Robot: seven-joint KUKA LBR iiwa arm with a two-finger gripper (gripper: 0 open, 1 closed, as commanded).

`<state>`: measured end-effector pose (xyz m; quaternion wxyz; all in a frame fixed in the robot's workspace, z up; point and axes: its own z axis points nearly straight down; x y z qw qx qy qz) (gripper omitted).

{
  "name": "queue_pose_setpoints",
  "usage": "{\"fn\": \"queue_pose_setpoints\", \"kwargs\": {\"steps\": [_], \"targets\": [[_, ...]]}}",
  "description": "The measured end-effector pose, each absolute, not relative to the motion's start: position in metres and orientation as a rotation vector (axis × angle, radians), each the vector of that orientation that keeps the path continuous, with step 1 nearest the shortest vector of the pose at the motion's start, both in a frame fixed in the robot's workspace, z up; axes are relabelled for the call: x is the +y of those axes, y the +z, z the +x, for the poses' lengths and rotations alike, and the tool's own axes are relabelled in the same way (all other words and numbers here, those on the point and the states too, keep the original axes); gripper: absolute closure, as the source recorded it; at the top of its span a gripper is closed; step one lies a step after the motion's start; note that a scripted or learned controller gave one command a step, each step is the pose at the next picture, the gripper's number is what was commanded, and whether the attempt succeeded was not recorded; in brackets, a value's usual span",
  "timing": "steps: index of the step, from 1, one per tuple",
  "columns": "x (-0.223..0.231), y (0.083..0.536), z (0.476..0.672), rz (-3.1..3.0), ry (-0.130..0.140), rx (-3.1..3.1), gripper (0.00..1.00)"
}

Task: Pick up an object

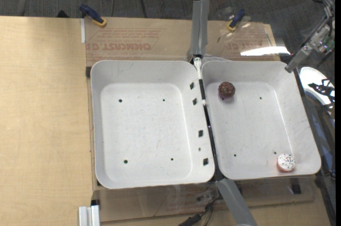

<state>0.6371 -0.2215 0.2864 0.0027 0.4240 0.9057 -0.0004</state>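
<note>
Two pickable items, right bin; claw off to the side

Claw point(321, 41): beyond far right corner of right bin point(298, 99), above rim level; opening and contents cannot be told.
Brown ball point(226, 89): near divider side, far half of right bin.
Pink sprinkled ball point(286, 162): near right corner, touching wall.
Advised: choose brown ball, open floor all round; centre over it, descend straight, close low.

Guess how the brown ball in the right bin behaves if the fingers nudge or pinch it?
The brown ball looks round, so a nudge would probably send it rolling across the right bin. Its surface appears bumpy, which may help grip. It seems small, likely light; stiffness cannot be judged from here.
</note>
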Motion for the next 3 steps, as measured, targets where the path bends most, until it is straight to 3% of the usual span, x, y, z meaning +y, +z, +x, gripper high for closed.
{"fn": "queue_pose_setpoints", "kwargs": {"steps": [1, 2, 3], "targets": [[-0.027, 0.226, 0.618, 1.361, -0.001, 2.832, 0.00], [-0.114, 0.159, 0.561, 1.290, -0.003, 2.865, 0.00], [-0.211, 0.149, 0.478, 0.992, -0.001, 2.980, 0.00]]}}
